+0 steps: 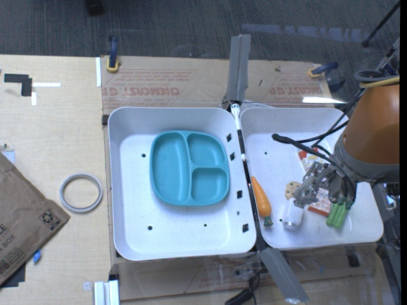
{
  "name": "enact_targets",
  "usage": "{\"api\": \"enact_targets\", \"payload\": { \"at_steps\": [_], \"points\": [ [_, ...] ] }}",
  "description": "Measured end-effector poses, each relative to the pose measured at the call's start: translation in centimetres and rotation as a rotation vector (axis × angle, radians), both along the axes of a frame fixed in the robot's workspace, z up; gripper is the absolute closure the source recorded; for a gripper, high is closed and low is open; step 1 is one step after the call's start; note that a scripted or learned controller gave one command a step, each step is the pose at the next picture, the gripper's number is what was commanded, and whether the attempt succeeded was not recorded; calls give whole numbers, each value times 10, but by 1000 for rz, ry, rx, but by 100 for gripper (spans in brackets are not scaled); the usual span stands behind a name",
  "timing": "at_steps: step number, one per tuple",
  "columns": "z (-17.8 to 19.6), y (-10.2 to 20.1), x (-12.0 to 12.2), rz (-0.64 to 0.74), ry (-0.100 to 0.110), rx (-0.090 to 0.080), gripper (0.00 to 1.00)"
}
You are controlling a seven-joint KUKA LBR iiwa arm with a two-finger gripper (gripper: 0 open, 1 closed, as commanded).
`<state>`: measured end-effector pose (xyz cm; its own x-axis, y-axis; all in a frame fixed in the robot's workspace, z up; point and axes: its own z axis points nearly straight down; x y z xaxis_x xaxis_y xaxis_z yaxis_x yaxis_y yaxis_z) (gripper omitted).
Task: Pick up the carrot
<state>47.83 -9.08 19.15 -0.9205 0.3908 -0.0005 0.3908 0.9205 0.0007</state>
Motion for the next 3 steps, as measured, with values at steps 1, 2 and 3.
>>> {"api": "enact_targets", "payload": {
  "at_steps": [1,2,3],
  "points": [
    [0,90,6,-113,0,0,100],
    [53,13,2,-233,-2,-1,100],
    [9,74,0,-307,1,-1,100]
  ]
}}
